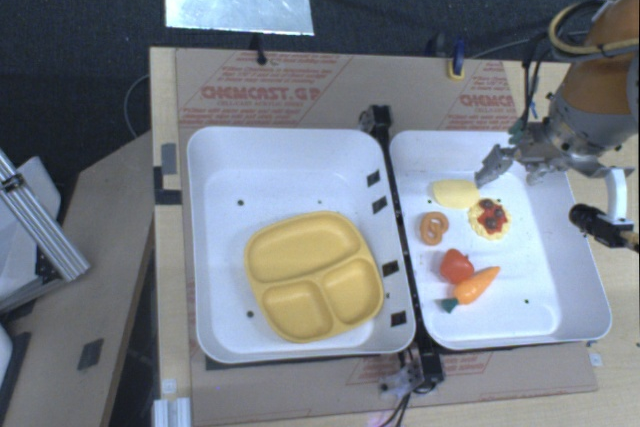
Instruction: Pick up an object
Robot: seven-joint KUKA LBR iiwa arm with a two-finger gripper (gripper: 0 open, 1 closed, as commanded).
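Hand over right bin, fingers apart, nothing between them, just beside pale yellow toy food. Divided yellow tray in left bin.

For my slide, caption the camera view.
Gripper poised over right bin beside toy foods; yellow tray in left bin.
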